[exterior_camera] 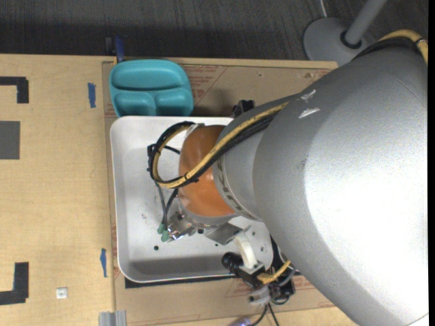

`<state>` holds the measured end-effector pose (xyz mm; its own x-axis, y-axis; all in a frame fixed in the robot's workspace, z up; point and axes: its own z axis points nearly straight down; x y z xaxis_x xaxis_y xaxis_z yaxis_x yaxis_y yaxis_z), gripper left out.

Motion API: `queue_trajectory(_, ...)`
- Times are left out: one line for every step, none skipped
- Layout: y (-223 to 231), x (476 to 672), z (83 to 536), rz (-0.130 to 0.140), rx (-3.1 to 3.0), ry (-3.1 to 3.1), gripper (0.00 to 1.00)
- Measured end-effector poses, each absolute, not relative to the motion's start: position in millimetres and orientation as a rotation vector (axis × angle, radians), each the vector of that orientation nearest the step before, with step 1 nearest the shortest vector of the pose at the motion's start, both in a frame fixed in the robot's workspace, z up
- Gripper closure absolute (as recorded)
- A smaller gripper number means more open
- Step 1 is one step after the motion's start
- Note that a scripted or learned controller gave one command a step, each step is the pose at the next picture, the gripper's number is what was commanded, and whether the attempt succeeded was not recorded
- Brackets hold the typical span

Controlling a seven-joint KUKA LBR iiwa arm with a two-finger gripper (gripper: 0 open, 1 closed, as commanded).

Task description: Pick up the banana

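1. We see the grey arm [340,175] reaching in from the right and covering most of the white bin [129,202].
2. Its orange band [200,172] sits over the middle of the bin, with black and yellow cables [163,161] looping beside it on the left.
3. Below the band, the gripper [173,231] points down toward the bin floor near the front left; whether it is wide, narrow or holding anything, we cannot tell.
4. We cannot make out the banana; the arm hides much of the bin.
5. A teal tray [151,87] lies just behind the bin, touching its far rim.
6. Both rest on the tan bench [54,182].
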<state>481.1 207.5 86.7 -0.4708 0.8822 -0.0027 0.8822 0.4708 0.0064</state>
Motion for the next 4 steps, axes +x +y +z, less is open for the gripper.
queue_trajectory(215.4, 480.6, 86.5, 0.006, 1.957, 2.453, 1.00)
queue_trajectory(215.5, 480.8, 96.2, 0.007, 1.955, 2.453, 1.00)
queue_trajectory(215.8, 480.9, 105.8, 0.007, 1.953, 2.453, 1.00)
queue_trajectory(216.2, 481.1, 115.6, 0.009, 1.952, 2.453, 1.00)
